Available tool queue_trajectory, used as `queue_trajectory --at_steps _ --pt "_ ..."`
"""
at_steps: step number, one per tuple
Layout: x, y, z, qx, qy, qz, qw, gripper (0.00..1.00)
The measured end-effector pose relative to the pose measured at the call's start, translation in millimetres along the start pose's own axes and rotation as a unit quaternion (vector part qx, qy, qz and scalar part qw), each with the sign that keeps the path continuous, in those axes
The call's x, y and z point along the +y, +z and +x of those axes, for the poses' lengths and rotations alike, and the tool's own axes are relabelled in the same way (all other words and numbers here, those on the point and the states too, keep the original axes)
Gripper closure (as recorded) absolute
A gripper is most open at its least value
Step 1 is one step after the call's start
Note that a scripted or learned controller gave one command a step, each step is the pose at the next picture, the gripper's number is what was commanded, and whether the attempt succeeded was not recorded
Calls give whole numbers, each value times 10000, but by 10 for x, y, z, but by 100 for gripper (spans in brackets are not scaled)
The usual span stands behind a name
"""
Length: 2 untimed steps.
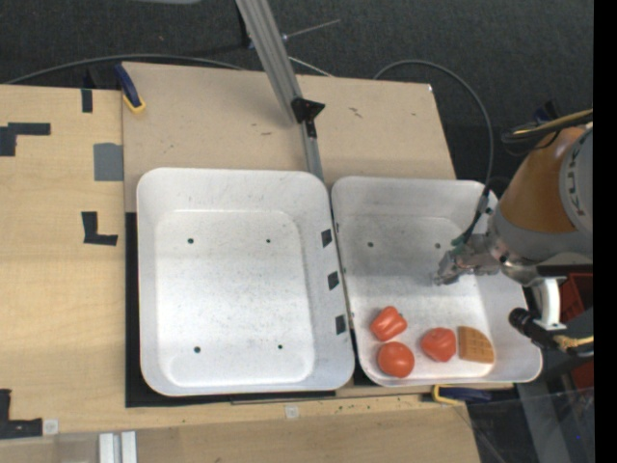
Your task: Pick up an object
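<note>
1. Now we see the gripper (449, 270) low in the right bin (405, 201); whether it is spread, we cannot tell.
2. Lower right, the pepper (388, 323) lies apart, long axis slanting up-right.

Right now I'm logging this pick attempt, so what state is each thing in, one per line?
End effector: low over the right bin's floor, nothing seen between its tips.
Red pepper-shaped toy: lying loose in the right shallow white bin.
Round red tomato-like toy: resting at the near rim.
Second round red toy: touching the tan bread-like piece.
Left shallow white bin: sitting flat.
</note>
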<state>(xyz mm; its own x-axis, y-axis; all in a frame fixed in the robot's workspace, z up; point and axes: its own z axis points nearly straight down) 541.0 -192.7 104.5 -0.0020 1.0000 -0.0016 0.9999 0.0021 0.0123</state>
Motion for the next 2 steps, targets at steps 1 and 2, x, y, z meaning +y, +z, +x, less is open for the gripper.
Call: queue_trajectory --at_steps 1,2 --pt "-10 -429 -36 2 6 51 10000 100" --pt "60 -984 56 0 -3 37 10000 100"
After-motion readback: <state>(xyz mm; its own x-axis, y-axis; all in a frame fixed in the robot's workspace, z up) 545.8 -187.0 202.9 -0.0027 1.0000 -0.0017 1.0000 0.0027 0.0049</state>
